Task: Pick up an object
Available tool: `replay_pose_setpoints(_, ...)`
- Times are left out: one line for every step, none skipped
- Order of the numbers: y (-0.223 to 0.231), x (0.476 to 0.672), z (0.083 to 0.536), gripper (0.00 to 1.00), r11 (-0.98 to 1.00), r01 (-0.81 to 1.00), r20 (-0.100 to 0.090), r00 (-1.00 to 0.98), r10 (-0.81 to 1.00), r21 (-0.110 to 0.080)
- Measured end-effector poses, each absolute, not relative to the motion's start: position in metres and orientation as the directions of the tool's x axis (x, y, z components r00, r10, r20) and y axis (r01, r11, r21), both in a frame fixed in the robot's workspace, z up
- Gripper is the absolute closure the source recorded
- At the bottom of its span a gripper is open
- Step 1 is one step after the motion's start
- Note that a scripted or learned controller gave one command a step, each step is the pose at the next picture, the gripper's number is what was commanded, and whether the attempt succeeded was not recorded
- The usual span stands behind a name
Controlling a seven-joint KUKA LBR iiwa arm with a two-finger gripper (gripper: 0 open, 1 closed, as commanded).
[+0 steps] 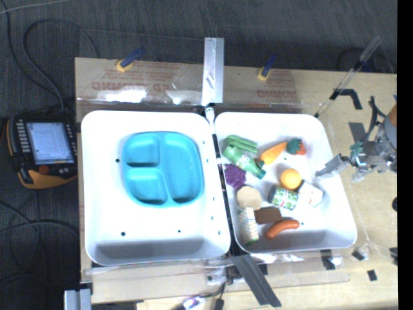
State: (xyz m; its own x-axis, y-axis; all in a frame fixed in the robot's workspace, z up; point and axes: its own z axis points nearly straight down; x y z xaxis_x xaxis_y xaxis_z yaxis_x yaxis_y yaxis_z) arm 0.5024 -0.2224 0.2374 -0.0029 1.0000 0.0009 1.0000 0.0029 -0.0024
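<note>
The right bin (335,234) holds an orange ball (291,177) among toy food.

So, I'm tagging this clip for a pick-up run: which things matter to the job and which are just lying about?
For the job:
hand
right bin
carrot
orange
can
sausage

Lying about:
left bin
blue tray
handheld screen
clips

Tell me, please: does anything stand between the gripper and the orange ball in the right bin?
Nothing visible does. The gripper is at the right bin's right rim, and only bare white floor lies between it and the orange ball.
</note>
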Motion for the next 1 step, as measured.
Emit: replay_pose_setpoints(-0.1747,0.5309,0.1094,0.00,0.150,0.989,0.001,-0.150,0.989,0.000)
